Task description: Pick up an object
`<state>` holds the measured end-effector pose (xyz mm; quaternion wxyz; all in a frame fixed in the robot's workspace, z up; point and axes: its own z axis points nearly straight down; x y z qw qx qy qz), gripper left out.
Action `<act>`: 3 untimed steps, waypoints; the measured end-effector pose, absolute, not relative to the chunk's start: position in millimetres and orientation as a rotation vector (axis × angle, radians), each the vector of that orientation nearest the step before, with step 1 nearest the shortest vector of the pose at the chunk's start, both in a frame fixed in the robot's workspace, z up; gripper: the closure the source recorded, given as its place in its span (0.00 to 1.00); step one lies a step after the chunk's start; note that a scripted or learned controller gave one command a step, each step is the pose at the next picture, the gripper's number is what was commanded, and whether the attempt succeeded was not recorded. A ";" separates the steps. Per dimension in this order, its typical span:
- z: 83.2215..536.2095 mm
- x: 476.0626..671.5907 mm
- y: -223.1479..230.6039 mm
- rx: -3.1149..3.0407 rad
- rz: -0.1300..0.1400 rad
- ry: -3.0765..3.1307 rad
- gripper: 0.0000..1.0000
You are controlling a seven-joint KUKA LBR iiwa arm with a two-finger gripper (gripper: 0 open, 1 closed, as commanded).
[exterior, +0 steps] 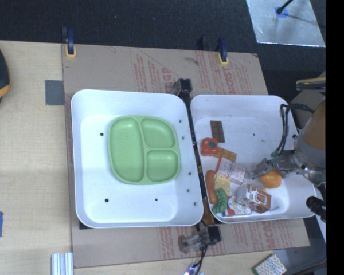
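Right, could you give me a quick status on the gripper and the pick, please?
Gripper low in right bin, fingers unclear. Orange ball right beside it, grasp unconfirmed. Packets crowd the near side. Green plate in left bin.

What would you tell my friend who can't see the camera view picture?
A robot arm reaches from the right into the right white bin, its gripper down beside a small orange ball among toy food and packets. The left white bin holds a green divided plate.
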<state>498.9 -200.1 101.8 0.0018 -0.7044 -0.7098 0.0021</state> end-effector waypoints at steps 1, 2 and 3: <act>228.7 509.1 -114.7 -2.211 -0.009 -2.238 1.00; 232.9 543.9 -38.3 -2.206 -0.002 -2.236 1.00; 229.8 533.1 22.2 -2.206 0.007 -2.229 1.00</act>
